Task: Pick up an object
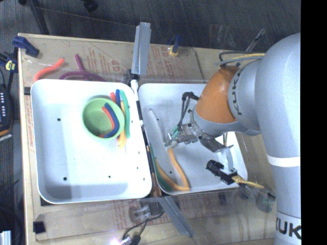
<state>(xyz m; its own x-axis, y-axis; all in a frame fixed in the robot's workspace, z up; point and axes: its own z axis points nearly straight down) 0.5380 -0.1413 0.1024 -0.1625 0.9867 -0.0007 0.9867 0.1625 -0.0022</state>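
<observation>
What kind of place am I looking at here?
Probably a robotics lab bench: a grey KUKA arm reaches over two white bins on a cardboard-topped bench, with a green bowl and loose cables at the edge.

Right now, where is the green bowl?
The green bowl sits in the left white bin, in its upper middle part, with colored curved strips along its right edge, near the divider between the two bins.
</observation>
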